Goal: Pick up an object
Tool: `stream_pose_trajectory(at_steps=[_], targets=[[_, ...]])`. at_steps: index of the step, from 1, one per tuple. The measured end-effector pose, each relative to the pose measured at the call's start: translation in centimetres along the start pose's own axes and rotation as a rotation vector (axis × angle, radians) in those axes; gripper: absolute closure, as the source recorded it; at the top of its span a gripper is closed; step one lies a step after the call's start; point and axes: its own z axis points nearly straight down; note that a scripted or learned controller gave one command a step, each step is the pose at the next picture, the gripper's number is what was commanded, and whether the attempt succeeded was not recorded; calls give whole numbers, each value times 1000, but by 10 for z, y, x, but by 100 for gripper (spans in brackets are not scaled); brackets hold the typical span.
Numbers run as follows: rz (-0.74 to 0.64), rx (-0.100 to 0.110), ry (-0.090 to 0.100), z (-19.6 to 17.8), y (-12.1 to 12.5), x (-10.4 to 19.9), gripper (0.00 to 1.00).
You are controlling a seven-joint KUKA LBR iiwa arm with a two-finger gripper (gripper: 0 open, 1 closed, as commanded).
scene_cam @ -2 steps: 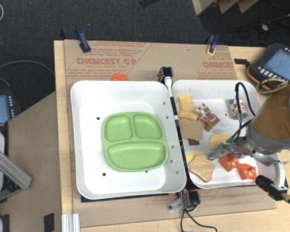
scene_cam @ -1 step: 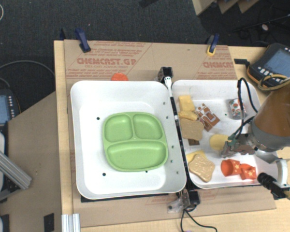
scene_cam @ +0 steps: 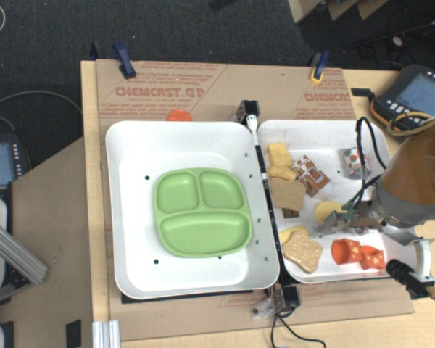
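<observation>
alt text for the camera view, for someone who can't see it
A grey and orange robot arm reaches from the right into the right bin, its gripper low among toy foods: bread slices, yellow pieces and a red item. The left bin holds a green divided plate. Both bins sit on a cardboard-covered bench.

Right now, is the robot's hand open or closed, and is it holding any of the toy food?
End effector: cannot be told if open or closed; low in the right bin among the toy food, no visible hold.
</observation>
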Motion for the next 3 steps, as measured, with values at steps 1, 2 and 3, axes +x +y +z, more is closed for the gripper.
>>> stream_pose_trajectory(at_steps=[1,2,3], targets=[[-9,-5,1,10,78,38,0],[-17,79,21,9,178,-20,0],[-6,64,7,5,176,-18,0]])
